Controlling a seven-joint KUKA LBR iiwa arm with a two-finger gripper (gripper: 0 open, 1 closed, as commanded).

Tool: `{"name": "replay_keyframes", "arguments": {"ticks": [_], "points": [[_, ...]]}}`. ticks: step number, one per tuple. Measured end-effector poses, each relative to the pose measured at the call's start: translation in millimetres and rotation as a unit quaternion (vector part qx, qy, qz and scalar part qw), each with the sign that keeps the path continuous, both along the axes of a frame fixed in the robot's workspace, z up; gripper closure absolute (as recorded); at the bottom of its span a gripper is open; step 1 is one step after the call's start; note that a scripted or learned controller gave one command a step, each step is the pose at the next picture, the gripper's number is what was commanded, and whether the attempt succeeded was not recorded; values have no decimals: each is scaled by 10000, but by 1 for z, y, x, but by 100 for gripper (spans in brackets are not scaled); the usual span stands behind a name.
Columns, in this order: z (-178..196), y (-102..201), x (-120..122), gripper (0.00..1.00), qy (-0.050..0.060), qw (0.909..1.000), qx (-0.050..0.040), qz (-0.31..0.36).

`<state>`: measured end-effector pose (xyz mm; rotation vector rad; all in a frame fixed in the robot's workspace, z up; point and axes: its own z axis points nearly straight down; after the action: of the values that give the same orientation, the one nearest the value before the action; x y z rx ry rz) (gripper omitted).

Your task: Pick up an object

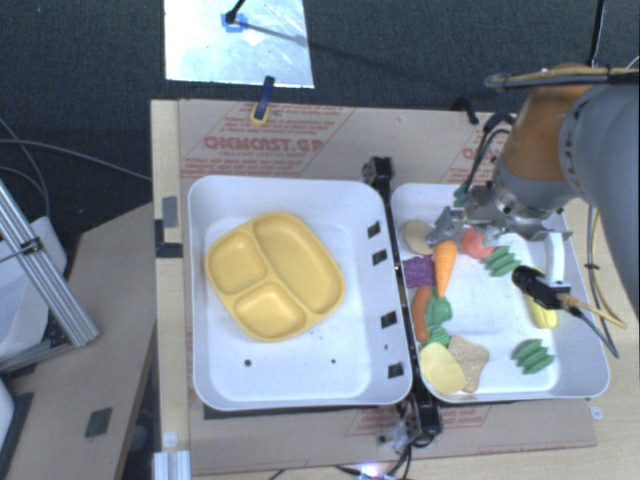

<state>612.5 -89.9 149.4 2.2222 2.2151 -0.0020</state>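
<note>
1. Camera view, looking down on the bench: you've got two white bins side by side, the left bin (300, 193) and the right bin (580, 363).
2. Your left bin carries a yellow tray (273, 274) with three compartments, sitting left of centre, angled a little.
3. Over to the right bin, where your toys are packed along the left wall. An orange carrot (444, 265) stands nearly upright in the frame, with a purple piece (418, 270) just to its left and a beige disc (416, 236) above that.
4. Below the carrot you have a second carrot (422, 311) and a dark green leafy piece (438, 311) touching it.
5. At the near left corner sit a yellow lemon-like piece (441, 368) and a tan slice (468, 357), touching.
6. Green pods: one (501, 262) by the middle, another (532, 354) toward the near right. A red piece (477, 243) lies beside the carrot top. A yellow piece (543, 313) rests by the right wall.
7. Your arm (560, 138) reaches in from the right, and the gripper (462, 230) is low over the bin's far left area, right by the carrot top and red piece.
8. Grip width: you cannot tell from here, and nothing is visibly held.
</note>
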Motion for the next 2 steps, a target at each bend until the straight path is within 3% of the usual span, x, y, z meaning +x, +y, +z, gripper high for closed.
{"name": "replay_keyframes", "arguments": {"ticks": [1,2], "points": [[-64,6,-65,0,57,10000,29,11],[-49,6,-60,100,-2,10000,20,21]]}}
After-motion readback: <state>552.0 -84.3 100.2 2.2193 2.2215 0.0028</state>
